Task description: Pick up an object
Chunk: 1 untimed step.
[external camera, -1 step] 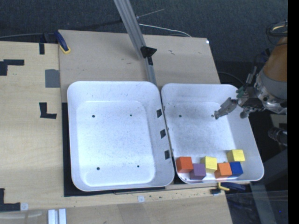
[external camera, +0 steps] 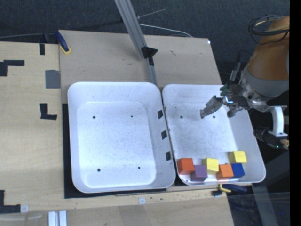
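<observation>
Watching the overhead feed, I judged the step in hand to be the approach: the gripper [external camera: 210, 108] hung over the upper middle of the right bin [external camera: 188, 94], and nothing lay between its fingers. Whether they were spread or pressed together I could not tell from that slanted view, since they read only as one dark, tilted shape.

To do this well, I reckoned the arm [external camera: 268, 62] had to travel toward the bin's near edge before descending, because that was where every block sat. They were bunched tightly, so I would have picked one with free sides instead of diving into the pack. The yellow block [external camera: 239, 156] at the far right looked the easiest, standing a little apart from the others along the wall. The orange block [external camera: 186, 165] at the left end of the row was my second choice, though the purple block [external camera: 200, 172] touched or nearly touched it. A second yellow block [external camera: 212, 165], another orange block [external camera: 225, 171] and a blue block [external camera: 237, 170] crowded the middle, and a descent there risked landing on top of them or nudging them.

All of them lay well apart from the gripper, toward the camera side and somewhat right of it. The left bin [external camera: 75, 126] beside it held none of them.
</observation>
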Each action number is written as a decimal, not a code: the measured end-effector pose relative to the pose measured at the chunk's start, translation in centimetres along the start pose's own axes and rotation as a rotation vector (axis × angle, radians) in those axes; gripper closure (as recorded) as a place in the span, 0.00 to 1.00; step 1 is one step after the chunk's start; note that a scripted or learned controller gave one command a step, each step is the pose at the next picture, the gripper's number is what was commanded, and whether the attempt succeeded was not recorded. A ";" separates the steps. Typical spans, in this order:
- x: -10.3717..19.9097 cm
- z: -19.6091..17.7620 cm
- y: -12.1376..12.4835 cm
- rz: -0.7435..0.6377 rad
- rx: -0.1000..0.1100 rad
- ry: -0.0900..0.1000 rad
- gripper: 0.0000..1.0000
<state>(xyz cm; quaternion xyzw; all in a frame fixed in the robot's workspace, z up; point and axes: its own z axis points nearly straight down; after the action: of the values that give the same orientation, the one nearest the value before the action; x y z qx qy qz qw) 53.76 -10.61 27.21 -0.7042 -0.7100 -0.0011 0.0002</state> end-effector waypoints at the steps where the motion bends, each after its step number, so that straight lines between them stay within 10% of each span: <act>1: 1.7 -1.7 0.0 0.004 0.000 -0.001 0.00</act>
<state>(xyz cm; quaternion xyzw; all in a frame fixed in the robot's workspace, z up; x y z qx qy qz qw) 53.75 -8.89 28.95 -0.7058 -0.7084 -0.0006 -0.0003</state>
